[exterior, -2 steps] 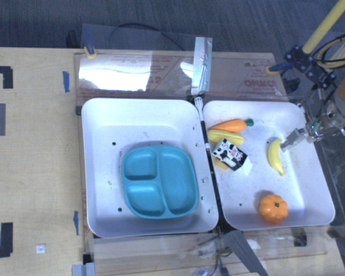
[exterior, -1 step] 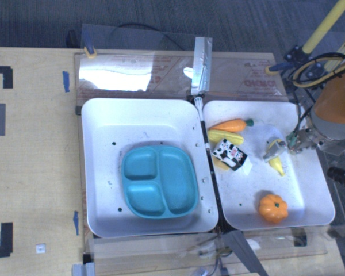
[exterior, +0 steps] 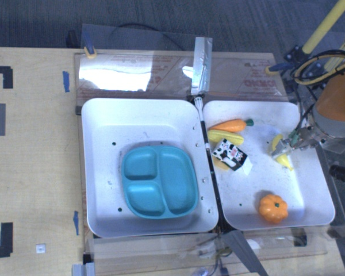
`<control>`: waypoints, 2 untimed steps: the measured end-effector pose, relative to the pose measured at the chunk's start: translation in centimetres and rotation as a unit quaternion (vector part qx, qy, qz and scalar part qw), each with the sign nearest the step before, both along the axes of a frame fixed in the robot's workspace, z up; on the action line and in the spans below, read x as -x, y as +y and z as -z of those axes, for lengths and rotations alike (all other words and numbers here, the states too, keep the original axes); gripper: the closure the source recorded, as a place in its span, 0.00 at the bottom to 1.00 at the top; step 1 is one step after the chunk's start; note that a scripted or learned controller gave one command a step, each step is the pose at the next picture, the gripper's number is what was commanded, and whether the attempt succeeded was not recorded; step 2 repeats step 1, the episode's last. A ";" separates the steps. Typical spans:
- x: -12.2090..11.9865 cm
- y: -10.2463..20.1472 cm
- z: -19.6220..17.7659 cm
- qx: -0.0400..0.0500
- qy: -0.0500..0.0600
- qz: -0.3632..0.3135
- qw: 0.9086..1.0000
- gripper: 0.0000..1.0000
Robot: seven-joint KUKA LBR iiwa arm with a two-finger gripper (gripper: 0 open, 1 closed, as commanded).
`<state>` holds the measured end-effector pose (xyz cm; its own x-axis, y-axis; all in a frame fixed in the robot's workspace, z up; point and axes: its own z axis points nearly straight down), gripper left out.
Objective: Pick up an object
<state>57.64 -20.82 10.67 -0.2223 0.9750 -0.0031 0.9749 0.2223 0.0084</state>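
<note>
Tool (exterior: 283,147) sits at three o'clock of the right bin (exterior: 310,211), over a yellow piece (exterior: 284,161); I can't tell its grip.

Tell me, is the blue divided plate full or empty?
Empty. The blue divided plate lies flat in the left bin, and all three of its compartments show only bare blue surface.

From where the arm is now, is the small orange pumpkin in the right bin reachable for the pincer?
Probably yes. The pumpkin sits alone near the front of the right bin, with bare floor all around it. The pincer hangs over the same bin, just behind it, and nothing stands between them.
</note>
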 end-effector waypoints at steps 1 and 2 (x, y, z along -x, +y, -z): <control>-2.9 4.3 -11.8 0.000 -0.003 0.009 1.000 1.00; -2.9 4.3 -11.8 0.000 -0.003 0.009 1.000 1.00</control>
